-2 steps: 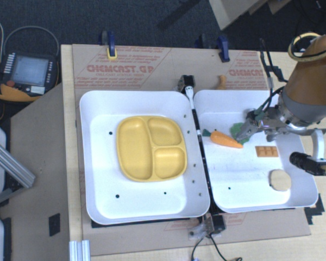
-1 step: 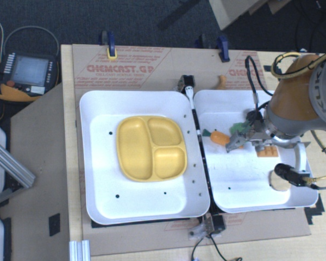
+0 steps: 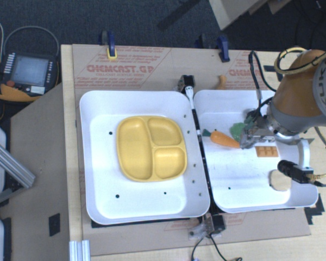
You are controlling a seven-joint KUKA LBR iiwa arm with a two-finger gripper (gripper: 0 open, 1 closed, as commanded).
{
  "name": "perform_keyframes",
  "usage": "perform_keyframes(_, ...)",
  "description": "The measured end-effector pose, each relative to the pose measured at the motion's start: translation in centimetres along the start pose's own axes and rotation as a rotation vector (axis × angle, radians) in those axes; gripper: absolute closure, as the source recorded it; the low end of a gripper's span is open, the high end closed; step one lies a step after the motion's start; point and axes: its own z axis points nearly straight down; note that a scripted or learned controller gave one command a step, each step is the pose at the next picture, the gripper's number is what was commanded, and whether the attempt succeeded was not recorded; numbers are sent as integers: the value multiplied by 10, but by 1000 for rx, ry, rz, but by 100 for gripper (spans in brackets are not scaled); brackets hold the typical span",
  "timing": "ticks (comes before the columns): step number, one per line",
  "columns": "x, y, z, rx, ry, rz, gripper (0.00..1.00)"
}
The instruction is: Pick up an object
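Nearest the lens, at the bench's front edge, a cable clamp sits below the seam between the two bins. Taking the orange carrot as the landmark: it lies in the right bin, close to that bin's left wall, with its long axis running left to right and tilted slightly downward toward the right, its green top end pointing left. The gripper is just to the right of the carrot's blunt end, low over the bin floor, so the carrot lies leftward from the fingers and roughly in line with them. Whether the fingers are spread or closed I cannot tell (the wrist and its cabling mask them), and nothing can be seen between them. A green piece sits just above and right of the carrot, touching or nearly touching the gripper. An orange waffle-like block lies right of the carrot and a little below; a pale round piece is well below and right.

Left of the carrot, across the seam, the left bin holds a yellow divided plate.

Judging from this, the bin floor is smooth and flat, and room is tight: the green piece crowds the approach.
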Motion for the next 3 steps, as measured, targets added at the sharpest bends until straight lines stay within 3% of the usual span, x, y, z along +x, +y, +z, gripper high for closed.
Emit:
perform_keyframes(2, 3, 4, -118, -7, -2, -3, 100)
perform_keyframes(3, 53, 5, -103, 4, 3, -7, 100)
